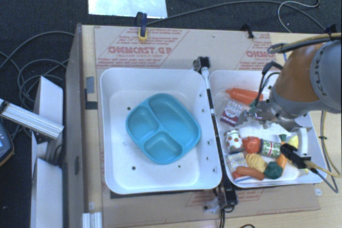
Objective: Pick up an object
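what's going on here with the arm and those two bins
A grey robot arm reaches in from the right over the right bin, which is crowded with small toy foods such as an orange carrot and a tomato. Its claw sits low among them, near a small purple packet; nothing visibly held. The left bin holds a blue divided plate.
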`<action>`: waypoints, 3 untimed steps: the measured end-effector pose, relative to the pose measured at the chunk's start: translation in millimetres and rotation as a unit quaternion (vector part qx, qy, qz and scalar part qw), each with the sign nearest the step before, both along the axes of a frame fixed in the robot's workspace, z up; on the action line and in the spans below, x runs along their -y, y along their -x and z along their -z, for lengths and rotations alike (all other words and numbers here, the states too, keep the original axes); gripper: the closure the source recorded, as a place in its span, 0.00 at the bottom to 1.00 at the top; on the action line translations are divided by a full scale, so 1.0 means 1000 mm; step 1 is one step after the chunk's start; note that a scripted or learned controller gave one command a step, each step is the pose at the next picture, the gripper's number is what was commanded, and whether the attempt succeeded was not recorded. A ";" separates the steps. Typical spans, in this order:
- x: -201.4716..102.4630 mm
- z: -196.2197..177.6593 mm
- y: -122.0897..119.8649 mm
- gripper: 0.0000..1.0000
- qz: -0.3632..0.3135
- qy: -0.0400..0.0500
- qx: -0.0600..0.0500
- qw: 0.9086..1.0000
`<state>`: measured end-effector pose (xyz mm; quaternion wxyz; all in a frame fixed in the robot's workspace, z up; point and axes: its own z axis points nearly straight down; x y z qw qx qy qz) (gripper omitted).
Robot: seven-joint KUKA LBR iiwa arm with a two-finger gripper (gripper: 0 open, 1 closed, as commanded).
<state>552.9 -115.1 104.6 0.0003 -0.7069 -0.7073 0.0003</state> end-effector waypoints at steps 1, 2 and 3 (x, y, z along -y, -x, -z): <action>0.024 0.017 -0.087 0.00 0.002 -0.002 -0.006 1.000; 0.006 0.021 -0.104 0.00 0.010 0.002 -0.027 1.000; 0.009 0.022 -0.105 0.00 0.008 -0.003 -0.028 1.000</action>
